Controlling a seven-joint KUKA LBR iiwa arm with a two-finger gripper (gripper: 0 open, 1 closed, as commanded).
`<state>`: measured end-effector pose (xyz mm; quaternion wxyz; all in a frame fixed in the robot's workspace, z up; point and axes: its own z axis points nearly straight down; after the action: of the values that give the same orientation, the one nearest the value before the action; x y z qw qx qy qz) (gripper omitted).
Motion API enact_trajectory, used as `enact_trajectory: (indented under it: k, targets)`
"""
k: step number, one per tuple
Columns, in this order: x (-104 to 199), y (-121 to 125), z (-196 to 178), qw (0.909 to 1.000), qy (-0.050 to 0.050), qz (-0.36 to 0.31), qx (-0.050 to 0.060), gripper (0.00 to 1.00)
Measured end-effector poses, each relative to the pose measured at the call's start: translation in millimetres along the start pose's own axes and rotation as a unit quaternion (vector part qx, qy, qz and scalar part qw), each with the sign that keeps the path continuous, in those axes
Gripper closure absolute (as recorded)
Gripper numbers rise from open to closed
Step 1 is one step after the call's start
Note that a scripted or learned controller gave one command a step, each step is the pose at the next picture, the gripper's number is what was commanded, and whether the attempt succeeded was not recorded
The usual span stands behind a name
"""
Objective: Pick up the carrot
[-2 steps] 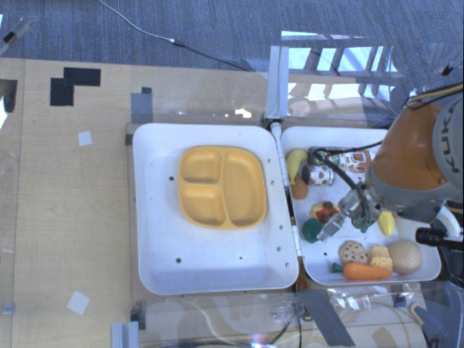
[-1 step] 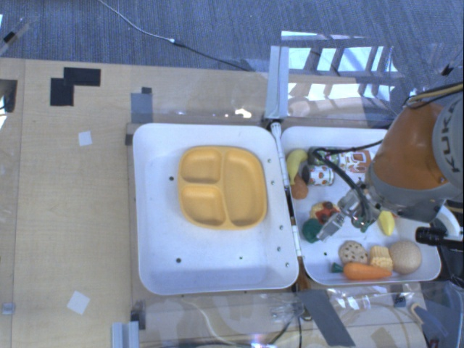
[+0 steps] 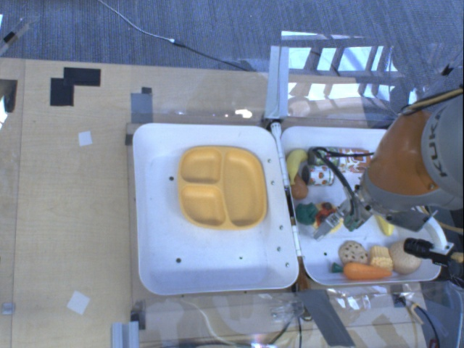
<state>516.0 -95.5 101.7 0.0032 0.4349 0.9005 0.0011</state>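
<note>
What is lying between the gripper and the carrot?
In the camera view, a round cookie lies between the gripper and the carrot, on the right bin floor.

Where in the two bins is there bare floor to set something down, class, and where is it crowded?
Free: the left bin floor all around the yellow plate, widest along its near edge. Crowded: the right bin, where the gripper sits among small toys and the carrot, cookie and corn line the near wall.
</note>
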Motion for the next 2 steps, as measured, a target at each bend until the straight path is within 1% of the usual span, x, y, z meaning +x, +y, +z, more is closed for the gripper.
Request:
enact_trajectory:
  k: [1,2]
  targets:
    - [-5.7,8.9,12.0,0.9983,-0.001,0.058,-0.002,0.00]
    - [-6.9,12.4,0.2,0.9985,-0.004,0.054,-0.005,1.00]
